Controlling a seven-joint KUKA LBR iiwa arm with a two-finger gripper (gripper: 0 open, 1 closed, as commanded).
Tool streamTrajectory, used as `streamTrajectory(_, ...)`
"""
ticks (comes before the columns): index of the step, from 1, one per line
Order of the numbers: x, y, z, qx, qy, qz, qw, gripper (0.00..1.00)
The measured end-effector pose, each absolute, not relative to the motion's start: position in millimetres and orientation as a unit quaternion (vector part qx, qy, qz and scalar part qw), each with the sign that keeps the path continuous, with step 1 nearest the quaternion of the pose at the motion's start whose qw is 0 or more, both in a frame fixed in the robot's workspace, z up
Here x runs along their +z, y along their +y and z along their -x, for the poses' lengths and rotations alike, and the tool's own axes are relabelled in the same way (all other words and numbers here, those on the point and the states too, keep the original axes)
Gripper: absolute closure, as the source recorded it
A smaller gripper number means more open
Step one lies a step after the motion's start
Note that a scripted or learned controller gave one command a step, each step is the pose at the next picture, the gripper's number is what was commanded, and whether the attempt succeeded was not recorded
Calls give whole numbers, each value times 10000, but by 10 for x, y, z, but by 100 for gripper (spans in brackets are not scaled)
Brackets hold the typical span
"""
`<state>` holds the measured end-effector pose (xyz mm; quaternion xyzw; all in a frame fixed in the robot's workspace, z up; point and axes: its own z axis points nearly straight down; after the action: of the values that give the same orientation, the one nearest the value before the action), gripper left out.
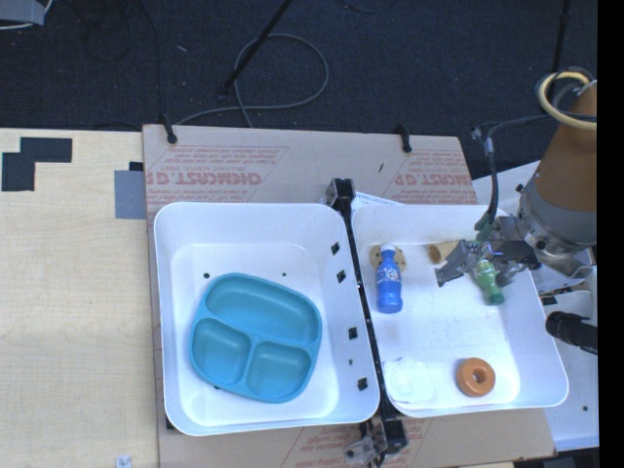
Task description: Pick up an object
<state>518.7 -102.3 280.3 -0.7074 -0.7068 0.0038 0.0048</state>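
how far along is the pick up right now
Done: the arm has reached into the right bin and the claw sits low by the green object. In hand: whether it grips that object can't be told. Left: lifting it clear. The blue bottle and orange ring lie untouched.

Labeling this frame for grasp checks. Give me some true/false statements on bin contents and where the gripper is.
1. The blue divided plate lies in the left bin. True.
2. The blue bottle lies in the left bin. False: it lies in the right bin, near the divider.
3. The orange ring sits near the right bin's front edge. True.
4. The gripper is over the left bin. False: it is over the right bin's back part, beside a green object.
5. The plate has three compartments. True.
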Motion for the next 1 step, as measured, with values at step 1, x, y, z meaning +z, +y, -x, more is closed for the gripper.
streamTrajectory(1,2855,-1025,-5203,5,-7074,7068,5,0)
